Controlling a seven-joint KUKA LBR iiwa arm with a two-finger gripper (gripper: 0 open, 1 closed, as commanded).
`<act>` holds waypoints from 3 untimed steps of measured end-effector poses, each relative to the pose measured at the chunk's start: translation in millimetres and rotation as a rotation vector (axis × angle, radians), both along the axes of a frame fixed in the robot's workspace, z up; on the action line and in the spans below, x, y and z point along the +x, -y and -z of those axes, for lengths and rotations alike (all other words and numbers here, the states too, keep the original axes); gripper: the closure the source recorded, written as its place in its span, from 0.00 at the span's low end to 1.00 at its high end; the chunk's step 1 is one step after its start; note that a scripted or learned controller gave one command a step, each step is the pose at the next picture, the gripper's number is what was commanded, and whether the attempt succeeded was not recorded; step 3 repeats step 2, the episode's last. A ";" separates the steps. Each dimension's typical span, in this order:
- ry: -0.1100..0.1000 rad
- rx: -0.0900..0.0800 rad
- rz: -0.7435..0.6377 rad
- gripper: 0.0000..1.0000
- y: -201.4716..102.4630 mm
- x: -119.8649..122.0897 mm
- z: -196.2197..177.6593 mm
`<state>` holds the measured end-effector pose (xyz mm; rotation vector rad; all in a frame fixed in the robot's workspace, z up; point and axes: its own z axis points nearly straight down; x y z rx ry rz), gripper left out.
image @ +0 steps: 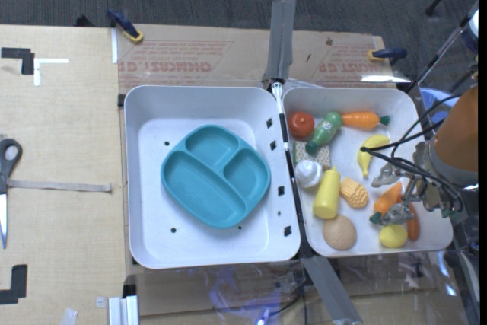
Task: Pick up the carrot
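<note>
Two carrots lie in the right bin [426, 243]. One orange carrot [360, 119] with a green tip rests near the bin's far wall. A second carrot [386, 202] lies slanted near the right wall, its green end pointing to the front left. My gripper [391, 196] hangs low over this second carrot and stands open. One grey finger [386, 178] is just behind the carrot and the other [396, 217] just in front of it. The carrot still looks to be resting on the bin floor.
Around the near carrot are a lemon [393, 237], a corn cob [354, 193], a banana [372, 148] and a reddish piece [413, 225]. Further left are a yellow bottle [326, 193], a tomato [301, 124] and a green bottle [325, 129]. The left bin [141, 186] holds a blue divided plate [216, 175].
</note>
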<state>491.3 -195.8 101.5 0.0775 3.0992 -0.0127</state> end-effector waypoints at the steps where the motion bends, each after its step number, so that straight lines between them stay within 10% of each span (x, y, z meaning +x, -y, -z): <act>1: -0.004 0.000 -0.003 1.00 -0.2 0.1 -8.4; 2: -0.036 0.008 -0.037 1.00 -79.0 4.7 -87.7; 3: -0.036 0.008 -0.037 1.00 -79.0 4.7 -87.7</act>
